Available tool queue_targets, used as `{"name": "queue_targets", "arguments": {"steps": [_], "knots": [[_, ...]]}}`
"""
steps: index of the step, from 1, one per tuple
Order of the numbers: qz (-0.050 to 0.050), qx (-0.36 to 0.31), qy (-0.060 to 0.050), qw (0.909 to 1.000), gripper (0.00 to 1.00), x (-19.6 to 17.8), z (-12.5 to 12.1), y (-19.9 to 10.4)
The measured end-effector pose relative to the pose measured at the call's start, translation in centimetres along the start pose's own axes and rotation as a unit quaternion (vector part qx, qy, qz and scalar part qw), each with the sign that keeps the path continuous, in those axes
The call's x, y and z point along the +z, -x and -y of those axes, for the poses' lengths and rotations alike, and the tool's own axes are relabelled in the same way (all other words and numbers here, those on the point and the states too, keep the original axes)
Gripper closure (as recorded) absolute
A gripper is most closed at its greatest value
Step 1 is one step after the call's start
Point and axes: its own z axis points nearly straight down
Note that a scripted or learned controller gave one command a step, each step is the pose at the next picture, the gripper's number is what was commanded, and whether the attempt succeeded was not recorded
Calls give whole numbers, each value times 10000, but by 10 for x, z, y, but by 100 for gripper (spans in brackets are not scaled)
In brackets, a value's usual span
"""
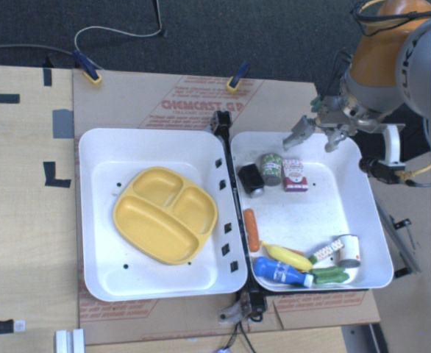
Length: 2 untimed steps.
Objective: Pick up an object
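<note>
The gripper (pixel 317 134) hung over the far edge of the right bin (pixel 362 219), fingers spread wide, holding nothing. Just near and left of it sat a red-and-white carton (pixel 295 174), a green can (pixel 271 168) and a black block (pixel 250 179). A carrot (pixel 251 229), banana (pixel 287 256) and blue bottle (pixel 282 272) lay along the near side. The left bin (pixel 98 219) held a yellow divided plate (pixel 165 213).

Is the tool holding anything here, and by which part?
Nothing is held. The tool hovers open above the right bin's far edge, with no object between its fingers.
</note>
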Motion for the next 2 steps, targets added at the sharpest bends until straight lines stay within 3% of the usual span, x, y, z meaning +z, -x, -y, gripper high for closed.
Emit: {"name": "queue_targets", "arguments": {"steps": [1, 2], "knots": [[0, 13, -18, 10000, 0, 99, 71, 43], [43, 2, 81, 10000, 0, 135, -9, 0]]}}
